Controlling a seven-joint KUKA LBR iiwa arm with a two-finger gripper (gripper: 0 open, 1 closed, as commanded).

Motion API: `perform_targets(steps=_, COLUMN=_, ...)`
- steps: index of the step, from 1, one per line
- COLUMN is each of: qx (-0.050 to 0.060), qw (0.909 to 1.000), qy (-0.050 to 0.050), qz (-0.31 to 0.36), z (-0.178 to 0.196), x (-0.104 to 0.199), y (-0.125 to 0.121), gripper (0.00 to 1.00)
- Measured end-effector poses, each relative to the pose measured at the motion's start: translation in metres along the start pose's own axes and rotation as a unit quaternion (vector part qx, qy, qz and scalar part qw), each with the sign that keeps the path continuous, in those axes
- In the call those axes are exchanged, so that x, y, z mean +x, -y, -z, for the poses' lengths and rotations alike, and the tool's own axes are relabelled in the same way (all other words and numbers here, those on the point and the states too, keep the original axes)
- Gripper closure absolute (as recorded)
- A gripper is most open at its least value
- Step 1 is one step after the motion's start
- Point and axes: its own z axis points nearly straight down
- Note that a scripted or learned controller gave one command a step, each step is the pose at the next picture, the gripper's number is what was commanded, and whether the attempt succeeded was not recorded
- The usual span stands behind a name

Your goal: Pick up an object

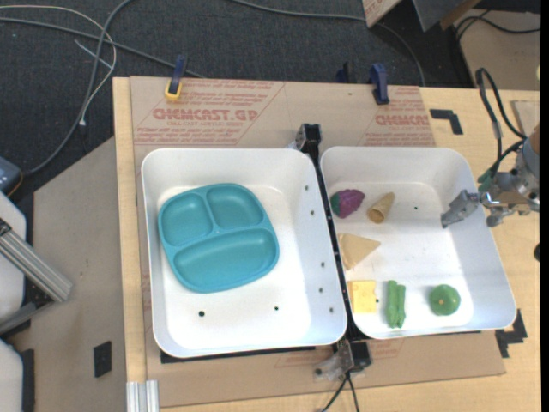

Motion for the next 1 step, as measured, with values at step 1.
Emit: perform_targets(steps=1, qx=0.002, qw=1.0000, qy=-0.001, qz=0.000, z=-0.0432, x=-0.0028, y=-0.0024, gripper=0.00)
